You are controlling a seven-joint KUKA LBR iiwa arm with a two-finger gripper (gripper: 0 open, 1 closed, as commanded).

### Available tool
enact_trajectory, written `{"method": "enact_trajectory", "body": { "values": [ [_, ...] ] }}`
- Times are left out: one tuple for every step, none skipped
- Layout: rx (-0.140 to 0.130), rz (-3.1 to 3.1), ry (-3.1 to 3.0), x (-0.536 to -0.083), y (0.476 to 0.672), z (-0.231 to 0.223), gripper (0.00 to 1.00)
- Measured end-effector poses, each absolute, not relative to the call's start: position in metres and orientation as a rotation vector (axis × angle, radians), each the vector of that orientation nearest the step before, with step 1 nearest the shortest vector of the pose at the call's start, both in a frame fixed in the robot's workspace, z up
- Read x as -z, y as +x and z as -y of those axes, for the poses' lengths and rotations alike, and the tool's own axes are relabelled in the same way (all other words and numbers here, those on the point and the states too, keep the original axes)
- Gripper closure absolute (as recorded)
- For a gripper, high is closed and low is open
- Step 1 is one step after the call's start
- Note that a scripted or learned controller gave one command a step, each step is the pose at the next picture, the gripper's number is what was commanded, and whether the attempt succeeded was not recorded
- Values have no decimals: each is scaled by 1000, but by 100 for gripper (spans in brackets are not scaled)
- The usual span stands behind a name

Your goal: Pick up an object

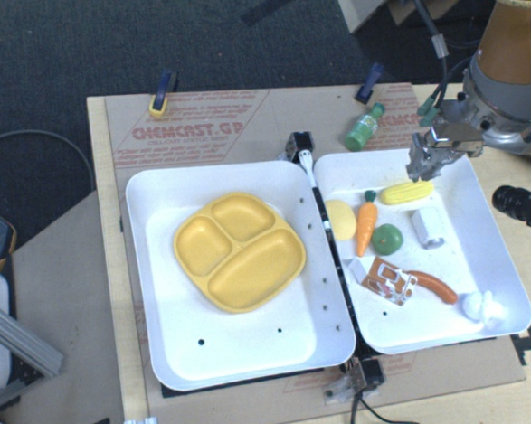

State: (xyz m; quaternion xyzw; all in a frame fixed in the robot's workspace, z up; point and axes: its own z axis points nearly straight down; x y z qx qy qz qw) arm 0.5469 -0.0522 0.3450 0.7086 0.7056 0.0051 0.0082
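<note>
Above the corn cob (406, 192), at the far edge of the right bin (503, 262), I find the end effector (422, 170) poised just off the cob's right end; its finger spacing I cannot tell from this slanted view, and nothing is visibly between the fingers.

The corn cob, which I judge the likeliest target, lies on its side. Just nearer the camera than the cob sit a carrot (365, 228) and a green ball (387, 238), with a pale yellow lemon (339, 219) to the cob's left and a small grey cylinder (426, 226) nearer than its right end. Further from the cob, toward the bin's near edge, lie a brown patterned packet (389, 280), a sausage (433, 285) and a white lump (482, 306). A green bottle (363, 129) rests on the surface (232, 123) beyond the cob, outside the bin. The left bin (153, 287) carries a yellow divided plate (239, 251), well apart from the cob.

My recommendation for the step in hand: centre the end effector over the cob's middle rather than its end, turn the fingers across its short axis, and descend straight (the bin wall behind the cob leaves little room). Close only once the fingers straddle it, then lift slowly and confirm the cob rises.
</note>
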Motion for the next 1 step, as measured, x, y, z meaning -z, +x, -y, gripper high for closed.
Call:
{"method": "enact_trajectory", "body": {
  "values": [
    [19, -2227, 2237, -176, 501, 63, 100]
  ]
}}
